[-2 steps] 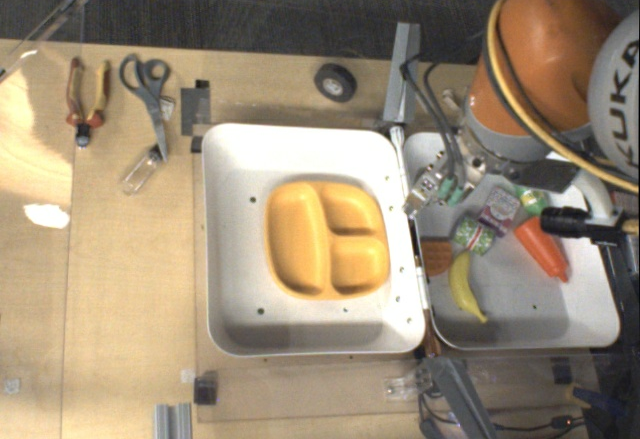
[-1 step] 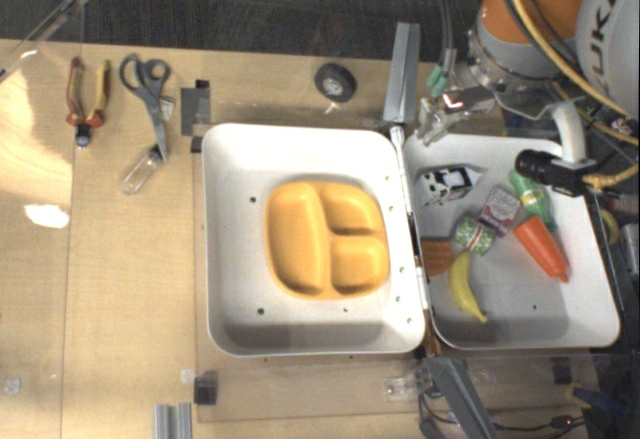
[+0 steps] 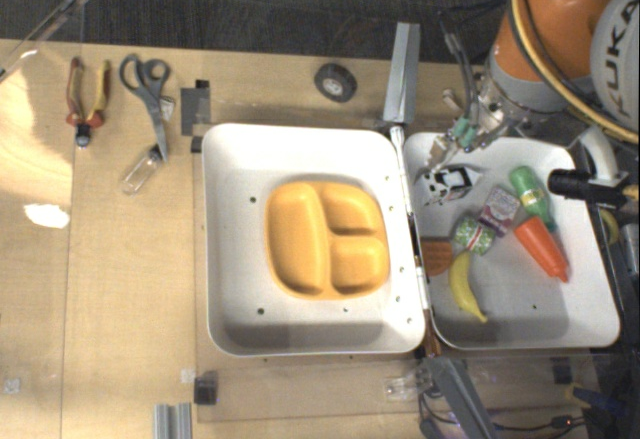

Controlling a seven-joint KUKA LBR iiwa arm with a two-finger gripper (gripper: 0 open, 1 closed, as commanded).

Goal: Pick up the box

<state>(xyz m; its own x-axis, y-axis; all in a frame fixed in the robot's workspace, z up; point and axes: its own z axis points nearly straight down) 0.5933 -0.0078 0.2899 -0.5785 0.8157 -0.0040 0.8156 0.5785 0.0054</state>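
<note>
A small black-and-white box (image 3: 447, 182) lies at the back left of the right bin (image 3: 590, 327). A second small box, purple and grey (image 3: 497, 208), lies near the bin's middle. The arm's orange and grey wrist hangs over the bin's back edge. The gripper (image 3: 467, 131) points down just behind the black-and-white box, above the bin's back rim. Cables and a teal part crowd its tip.
The right bin also holds a green can (image 3: 474, 235), a green bottle (image 3: 527, 187), an orange carrot (image 3: 543, 248), a banana (image 3: 464, 289) and a brown piece (image 3: 436, 255). A yellow divided plate (image 3: 327, 236) lies in the left bin (image 3: 235, 257). Scissors (image 3: 150, 97), pliers (image 3: 85, 97) and a tape roll (image 3: 336, 81) sit on the bench.
</note>
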